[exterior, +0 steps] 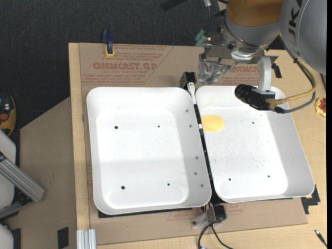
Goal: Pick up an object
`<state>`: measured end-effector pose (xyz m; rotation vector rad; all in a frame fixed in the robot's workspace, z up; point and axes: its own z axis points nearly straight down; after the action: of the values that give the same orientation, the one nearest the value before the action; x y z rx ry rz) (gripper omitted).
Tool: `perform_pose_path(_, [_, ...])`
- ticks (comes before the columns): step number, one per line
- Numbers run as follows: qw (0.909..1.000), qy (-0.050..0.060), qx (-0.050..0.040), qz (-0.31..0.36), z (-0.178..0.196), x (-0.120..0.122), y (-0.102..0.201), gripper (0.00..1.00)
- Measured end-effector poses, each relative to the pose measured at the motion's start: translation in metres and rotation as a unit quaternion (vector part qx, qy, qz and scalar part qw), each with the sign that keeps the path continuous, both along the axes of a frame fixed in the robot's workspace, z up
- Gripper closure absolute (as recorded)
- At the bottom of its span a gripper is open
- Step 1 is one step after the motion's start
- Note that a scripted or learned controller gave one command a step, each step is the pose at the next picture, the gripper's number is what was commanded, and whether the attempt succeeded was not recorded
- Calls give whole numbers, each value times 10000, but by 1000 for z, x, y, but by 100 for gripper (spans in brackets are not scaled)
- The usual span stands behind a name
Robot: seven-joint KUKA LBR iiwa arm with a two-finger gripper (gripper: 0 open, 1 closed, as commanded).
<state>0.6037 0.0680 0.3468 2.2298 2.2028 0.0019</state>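
**A:** Where is the gripper (211, 72)?

**B:** At the far edge of the right bin (280, 185), just beyond its far-left corner, hanging from the grey arm (259, 9) that comes in from the upper right. It sits over the brown board (135, 66), not over the bin floor.

**A:** Spread or pressed together?

**B:** I cannot tell. The fingers are a small grey tangle of metal against the board's red lettering, and the wrist above covers their upper part. Nothing visible sits between them.

**A:** And the thing to pick up?

**B:** A flat yellow object (212, 123) lies in the right bin, in its far-left part, just beside the wall shared with the left bin (98, 154). It is nearer than the gripper and apart from it, not touched.

**A:** What else is hard to read?

**B:** A black cylindrical part (252, 97) juts over the far edge of the right bin, on a white bracket, with a cable trailing right; what it is stays unclear. The arm is cut off by the top and right edges. A blue and yellow clamp (108, 42) stands on the board's far-left edge.
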Motion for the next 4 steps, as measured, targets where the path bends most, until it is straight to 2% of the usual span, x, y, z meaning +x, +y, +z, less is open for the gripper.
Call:
perform_pose_path(1, [9999, 72, 20, 76, -83, 29, 48, 100])
perform_pose_path(2, [9999, 7, 48, 124, -37, -13, 165, 100])
perform_pose_path(3, [10000, 4, 26, 53, 6, -8, 128, 100])
perform_pose_path(4, [9999, 68, 13, 74, -58, -7, 158, 100])
